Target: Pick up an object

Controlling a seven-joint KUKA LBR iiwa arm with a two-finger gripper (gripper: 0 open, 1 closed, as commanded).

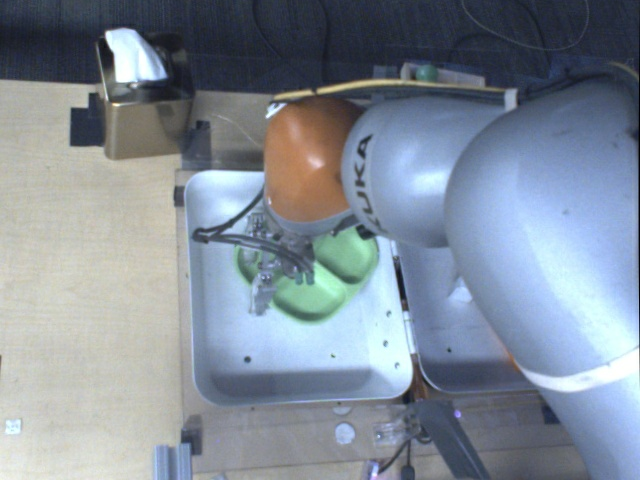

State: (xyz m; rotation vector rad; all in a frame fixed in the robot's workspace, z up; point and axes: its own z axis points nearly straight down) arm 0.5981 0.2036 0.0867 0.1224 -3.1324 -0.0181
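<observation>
Item 1: left bin [215,368], white and shallow, resting on the pale wooden surface [80,298]. Item 2: green object [335,268], lobed and light in colour, lying in the upper middle of the left bin, partly hidden under the arm. Item 3: arm [480,168], grey with an orange band [305,158], reaching in from the right over both bins. Item 4: pincer [265,283], hanging below the orange band, over the left edge of the green object; whether its fingers are apart or closed, and whether they grip anything, cannot be told. Item 5: right bin [450,363], white, mostly covered by the arm. Item 6: brown box [140,108] holding white material, standing at the upper left, well apart from the bins.
</observation>
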